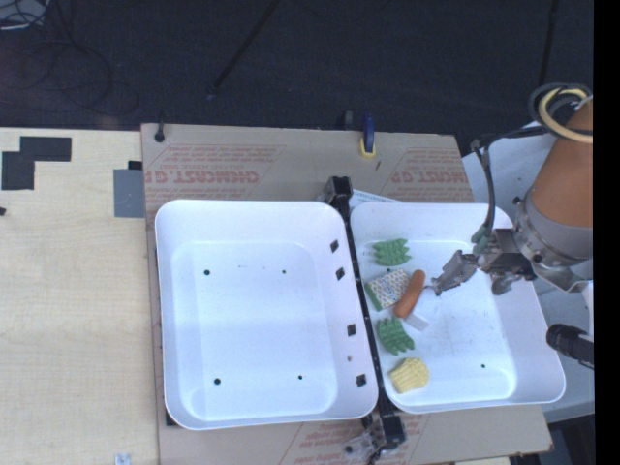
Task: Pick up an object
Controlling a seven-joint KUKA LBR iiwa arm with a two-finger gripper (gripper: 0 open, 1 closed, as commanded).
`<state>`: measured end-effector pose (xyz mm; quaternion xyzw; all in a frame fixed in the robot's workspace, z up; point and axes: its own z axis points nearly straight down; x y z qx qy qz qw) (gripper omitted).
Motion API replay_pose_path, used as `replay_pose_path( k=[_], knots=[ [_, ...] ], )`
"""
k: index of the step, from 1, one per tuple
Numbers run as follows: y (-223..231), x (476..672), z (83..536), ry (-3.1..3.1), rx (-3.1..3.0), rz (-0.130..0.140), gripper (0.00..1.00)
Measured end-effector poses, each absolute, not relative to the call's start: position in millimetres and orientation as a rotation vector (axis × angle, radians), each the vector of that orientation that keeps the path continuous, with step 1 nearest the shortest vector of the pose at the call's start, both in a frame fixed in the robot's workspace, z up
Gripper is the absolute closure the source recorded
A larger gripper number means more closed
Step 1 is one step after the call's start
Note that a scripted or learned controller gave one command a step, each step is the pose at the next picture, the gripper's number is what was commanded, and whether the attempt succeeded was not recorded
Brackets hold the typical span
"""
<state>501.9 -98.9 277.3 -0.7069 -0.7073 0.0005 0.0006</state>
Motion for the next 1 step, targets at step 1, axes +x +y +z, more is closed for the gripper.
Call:
replay_pose_path(
  k=[1],
  knots=[
    [-216.2,474.4,388.9,-2.219,-2.241,-0.001,0.00]
  ],
)
